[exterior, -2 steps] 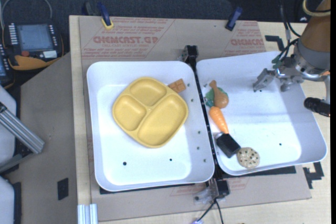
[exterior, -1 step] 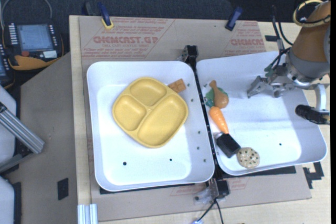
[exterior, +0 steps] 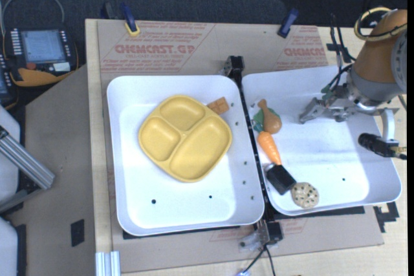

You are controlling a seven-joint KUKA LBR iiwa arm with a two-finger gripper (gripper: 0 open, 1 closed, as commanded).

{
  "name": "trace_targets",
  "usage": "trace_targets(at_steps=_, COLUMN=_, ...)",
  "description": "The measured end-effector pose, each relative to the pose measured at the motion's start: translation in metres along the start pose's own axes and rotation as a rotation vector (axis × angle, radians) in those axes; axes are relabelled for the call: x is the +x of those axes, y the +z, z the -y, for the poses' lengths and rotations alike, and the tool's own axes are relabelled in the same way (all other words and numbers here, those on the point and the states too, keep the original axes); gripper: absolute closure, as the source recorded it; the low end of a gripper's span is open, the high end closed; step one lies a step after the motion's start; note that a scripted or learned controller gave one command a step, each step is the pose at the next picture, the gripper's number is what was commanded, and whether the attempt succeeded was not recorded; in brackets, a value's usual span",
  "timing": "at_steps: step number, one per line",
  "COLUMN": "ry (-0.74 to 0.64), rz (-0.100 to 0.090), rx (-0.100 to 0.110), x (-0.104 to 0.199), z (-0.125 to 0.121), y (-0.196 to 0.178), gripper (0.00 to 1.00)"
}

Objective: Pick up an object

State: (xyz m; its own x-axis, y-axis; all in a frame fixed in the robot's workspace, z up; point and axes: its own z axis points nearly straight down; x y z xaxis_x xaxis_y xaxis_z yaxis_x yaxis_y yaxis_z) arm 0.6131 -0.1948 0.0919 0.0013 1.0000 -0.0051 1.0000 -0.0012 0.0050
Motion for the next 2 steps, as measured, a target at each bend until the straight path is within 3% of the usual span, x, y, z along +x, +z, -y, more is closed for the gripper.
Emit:
trace_targets(at_steps=1, ry=-0.003, rz=-0.002, rx=-0.016, x=0.002, z=-0.005, y=-0.016, gripper=1.0)
trace_targets(at_steps=2, ry=-0.004, rz=-0.003, rx=-0.001, x=0.01, z=-0.008, y=-0.077, gripper=1.0)
